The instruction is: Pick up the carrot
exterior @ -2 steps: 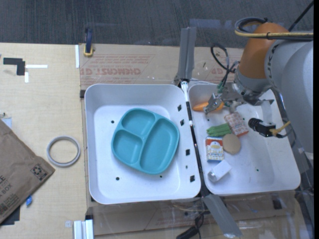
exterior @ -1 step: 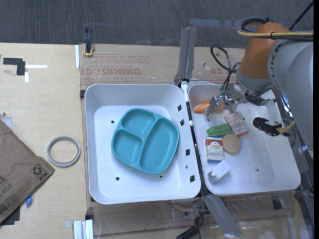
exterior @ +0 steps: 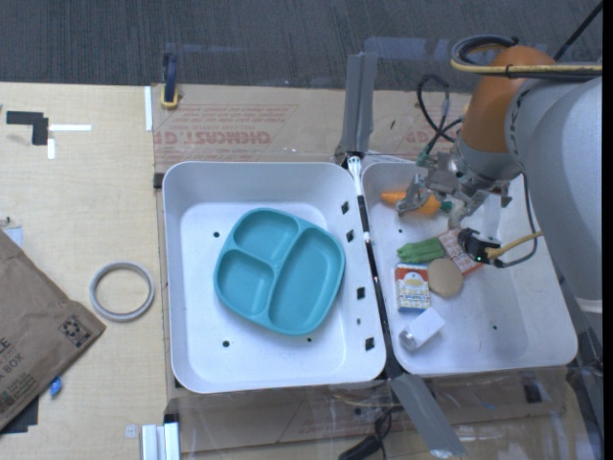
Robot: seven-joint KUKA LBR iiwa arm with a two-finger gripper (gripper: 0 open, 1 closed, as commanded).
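Pale wooden surface (exterior: 77, 199) with two white bins side by side: left bin (exterior: 182, 286) holding a teal divided plate (exterior: 280, 270), right bin (exterior: 522, 324) holding the clutter. Dark grey carpet (exterior: 239, 17) beyond the far edge. Brown cardboard (exterior: 249, 127) lying flat behind the bins, printed with reversed red lettering. On the wood left of the bins, a tape ring (exterior: 122, 289), and near the lower left corner a tilted cardboard box (exterior: 34, 329). Black marker (exterior: 29, 123) near the far left edge.

Grey arm (exterior: 565, 171) with orange band (exterior: 498, 103) reaching in from the right. Hand (exterior: 428, 199) low over the far left part of the right bin, directly above the carrot (exterior: 395, 197). Cannot tell how far apart the fingers stand, nor whether anything sits between them; metal parts and cables blur together there.

Carrot near the far left corner of the right bin, close to the wall shared with the left bin. Long axis roughly left to right across the view, orange end poking out leftward from under the hand, the rest hidden beneath it.

Nearer in the same bin: a green vegetable (exterior: 421, 250), a small red-and-white carton (exterior: 413, 287), a tan round piece (exterior: 444, 278), a white item (exterior: 422, 328).
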